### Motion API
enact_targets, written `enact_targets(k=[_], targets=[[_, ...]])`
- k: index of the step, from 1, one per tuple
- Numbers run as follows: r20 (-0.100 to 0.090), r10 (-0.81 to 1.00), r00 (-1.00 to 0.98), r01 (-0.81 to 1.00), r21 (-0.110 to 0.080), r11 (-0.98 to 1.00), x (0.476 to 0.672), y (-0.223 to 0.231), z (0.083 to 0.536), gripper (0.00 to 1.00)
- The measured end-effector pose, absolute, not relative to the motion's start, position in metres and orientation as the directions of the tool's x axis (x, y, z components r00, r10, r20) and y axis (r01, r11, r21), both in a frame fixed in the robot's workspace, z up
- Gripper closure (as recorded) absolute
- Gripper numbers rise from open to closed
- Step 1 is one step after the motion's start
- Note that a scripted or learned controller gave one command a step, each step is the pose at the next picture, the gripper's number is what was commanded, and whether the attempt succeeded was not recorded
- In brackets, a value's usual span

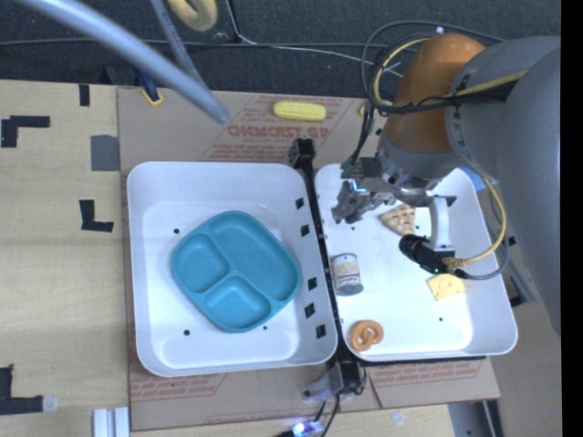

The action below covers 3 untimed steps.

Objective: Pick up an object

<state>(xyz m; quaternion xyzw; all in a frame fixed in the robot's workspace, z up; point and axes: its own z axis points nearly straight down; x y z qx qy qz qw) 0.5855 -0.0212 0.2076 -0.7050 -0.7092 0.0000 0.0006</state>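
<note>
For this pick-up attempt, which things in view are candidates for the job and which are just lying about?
Part of the job:
gripper, low over the right bin
small can
pretzel
cracker
yellow wedge

Just lying about:
blue divided plate in the left bin
yellow banana-like thing on the cardboard behind the bins

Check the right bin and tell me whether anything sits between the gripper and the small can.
Nothing visible does. The gripper hangs over the upper left of the right bin, and the small can lies below it in the picture, with only bare white floor between them. The cracker, cheese wedge and pretzel all lie off that line.
</note>
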Motion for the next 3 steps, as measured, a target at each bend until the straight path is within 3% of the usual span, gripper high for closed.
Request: enact_targets(k=[2,3], targets=[[0.001,1.0,-0.006,1.0,0.0,0.006,0.627,0.089,0.204,1.0],[-0.001,1.0,-0.002,1.0,-0.002,0.002,0.627,0.086,0.204,0.0]])
